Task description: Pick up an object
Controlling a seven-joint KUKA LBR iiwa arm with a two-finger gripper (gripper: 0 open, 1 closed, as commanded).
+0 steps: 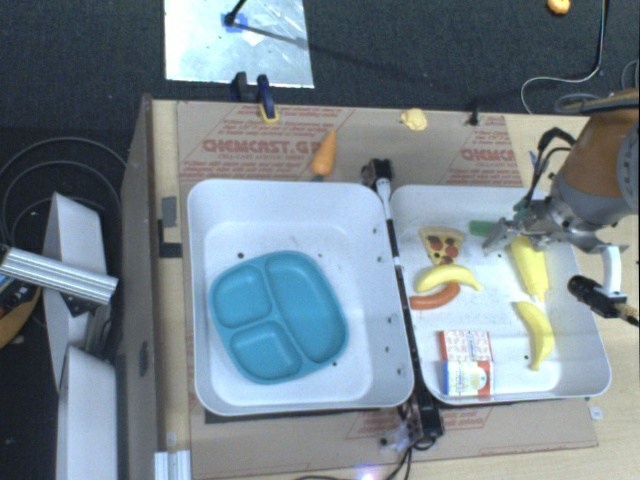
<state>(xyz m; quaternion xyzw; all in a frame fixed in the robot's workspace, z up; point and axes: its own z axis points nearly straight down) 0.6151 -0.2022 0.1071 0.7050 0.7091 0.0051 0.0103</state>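
The right bin (590, 368) holds several toys. A pizza slice (440, 243) lies near its left wall, with a small banana (447, 277) and a red sausage (434, 298) just below it. A red and white carton (466, 360) sits at the front. A long yellow piece (528, 266) and a second banana (537, 333) lie toward the right. My gripper (512, 230) hangs low over the bin's back right part, right at the upper end of the long yellow piece. A green bit (484, 227) shows just left of it.
The left bin (215, 223) holds a blue divided plate (278, 315). An orange carrot (324, 154) and a small yellow toy (414, 120) lie on the cardboard behind the bins. The arm's black side fitting (598, 295) sticks out over the right bin's right edge.
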